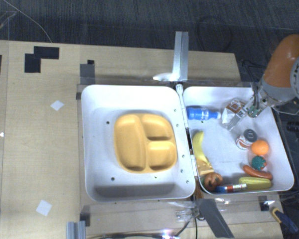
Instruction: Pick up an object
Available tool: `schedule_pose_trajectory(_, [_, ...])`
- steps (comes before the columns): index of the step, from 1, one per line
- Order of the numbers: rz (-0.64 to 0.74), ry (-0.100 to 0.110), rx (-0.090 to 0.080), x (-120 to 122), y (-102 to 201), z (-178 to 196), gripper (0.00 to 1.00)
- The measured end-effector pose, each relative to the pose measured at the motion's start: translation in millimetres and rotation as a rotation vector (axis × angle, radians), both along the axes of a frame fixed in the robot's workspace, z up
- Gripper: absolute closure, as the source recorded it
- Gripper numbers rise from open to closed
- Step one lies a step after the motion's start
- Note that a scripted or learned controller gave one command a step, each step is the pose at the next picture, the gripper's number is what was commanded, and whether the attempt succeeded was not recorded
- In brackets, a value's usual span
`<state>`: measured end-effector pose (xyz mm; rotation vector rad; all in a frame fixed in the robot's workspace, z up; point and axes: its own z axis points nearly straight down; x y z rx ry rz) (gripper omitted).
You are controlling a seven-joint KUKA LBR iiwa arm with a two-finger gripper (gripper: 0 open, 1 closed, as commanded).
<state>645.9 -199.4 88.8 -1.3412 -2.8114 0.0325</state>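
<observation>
Pale wooden bench (35,148) against dark carpeted floor (114,9) beyond.

yellow tray (142,143), blue bottle (203,114), orange ball (259,148), white bins (89,148)

Both white bins (89,133) look like smooth, faintly glossy plastic. The yellow divided tray (143,142) is matt plastic. The bench (35,148) appears pale, matt wood. The upright post (181,56) is brushed metal, perhaps aluminium.

No text can be read; the blue bottle's (203,114) label is too small.
</observation>
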Motion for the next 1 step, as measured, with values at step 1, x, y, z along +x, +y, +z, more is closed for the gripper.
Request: schedule_pose_trajectory(1, [-0.06,-0.043,0.003,-46.1,-7.8,-0.7,0.0])
